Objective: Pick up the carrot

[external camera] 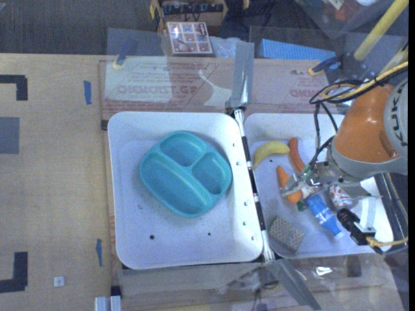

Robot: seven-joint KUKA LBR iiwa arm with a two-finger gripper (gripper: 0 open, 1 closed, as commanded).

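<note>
While the arm (pixel 366 131) reaches in from the right, its hand (pixel 299 188) hangs low over the right bin (pixel 369 238), right at the carrot (pixel 283 176). That carrot lies near the bin's left wall, just below the banana (pixel 270 151) and beside a longer orange piece (pixel 296 153) that may be a second carrot or a sausage. An orange bit (pixel 295 197) shows under the hand, though the view is too coarse to say whether it belongs to the carrot or to something else. Whether the hand is spread or pinching cannot be told, since wrist and cables crowd that spot. A blue tube (pixel 323 215) lies just beside the hand on its lower right, and a grey sponge (pixel 286 233) sits nearer the bin's front edge. The teal tray (pixel 185 172) rests in the left bin (pixel 130 225), well apart. The hand's placement suggests a grasp is being tried at the carrot's lower end, likely because that end lies clear of the banana. The tube's closeness could foul the closing.
</note>
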